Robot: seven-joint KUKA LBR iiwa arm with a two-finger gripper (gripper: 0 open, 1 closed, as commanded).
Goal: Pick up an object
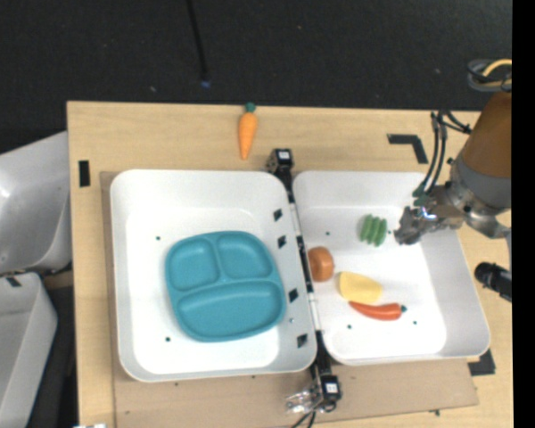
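Seemingly low beside the green toy vegetable [372, 229] in the right bin [446, 328], the claw [408, 227], its spread impossible to tell, could nudge it away rather than straddle it

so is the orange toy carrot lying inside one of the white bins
No, the orange toy carrot lies on the bare wooden bench, beyond the far rim of the left white bin.

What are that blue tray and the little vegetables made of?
The blue tray looks like moulded plastic: one even colour, smooth rounded compartments, matte finish. The carrot, green vegetable and red pepper seem toy plastic or rubber, judging by their flat, uniform colours.
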